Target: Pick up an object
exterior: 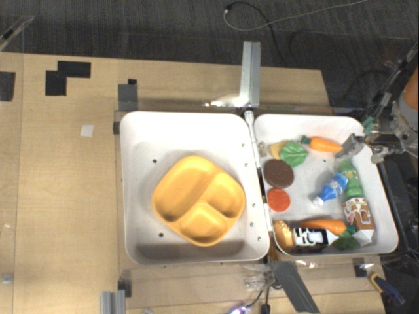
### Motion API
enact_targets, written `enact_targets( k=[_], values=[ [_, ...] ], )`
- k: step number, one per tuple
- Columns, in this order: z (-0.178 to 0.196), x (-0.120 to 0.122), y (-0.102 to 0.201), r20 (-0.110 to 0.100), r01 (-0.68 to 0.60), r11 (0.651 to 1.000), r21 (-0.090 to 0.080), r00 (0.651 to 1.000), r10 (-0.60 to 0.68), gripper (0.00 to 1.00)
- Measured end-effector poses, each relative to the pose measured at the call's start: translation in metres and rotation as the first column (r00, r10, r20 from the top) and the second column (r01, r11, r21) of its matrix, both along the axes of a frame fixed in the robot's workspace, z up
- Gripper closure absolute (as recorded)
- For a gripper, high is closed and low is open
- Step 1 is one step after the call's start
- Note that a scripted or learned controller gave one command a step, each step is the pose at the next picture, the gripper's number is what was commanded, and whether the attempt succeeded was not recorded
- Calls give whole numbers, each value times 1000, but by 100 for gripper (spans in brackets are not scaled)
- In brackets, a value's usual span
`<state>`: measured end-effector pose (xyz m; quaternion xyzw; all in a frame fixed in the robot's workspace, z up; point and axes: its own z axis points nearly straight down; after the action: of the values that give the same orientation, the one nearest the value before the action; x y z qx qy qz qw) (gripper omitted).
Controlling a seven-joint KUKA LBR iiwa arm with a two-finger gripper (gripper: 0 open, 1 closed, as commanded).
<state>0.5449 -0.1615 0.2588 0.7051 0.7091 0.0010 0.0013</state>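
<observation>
Reaching in over the far right rim of the right bin, the gripper hangs near the leafy end of a carrot; whether it is spread or closed cannot be told from this slant, and nothing shows clearly between its tips. Just below the gripper lie a blue bottle and a green item. Farther from it, toward the bin's near edge, sit a small carton, a second carrot and a dark bottle. To its left are a lettuce leaf, a brown disc and a red disc. Well beyond, the left bin holds a yellow divided plate.
</observation>
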Motion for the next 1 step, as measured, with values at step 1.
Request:
enact_targets(
  k=[1],
  values=[
    [-157, 60, -22, 5, 115, 993, 4, 993, -115, 0]
  ],
)
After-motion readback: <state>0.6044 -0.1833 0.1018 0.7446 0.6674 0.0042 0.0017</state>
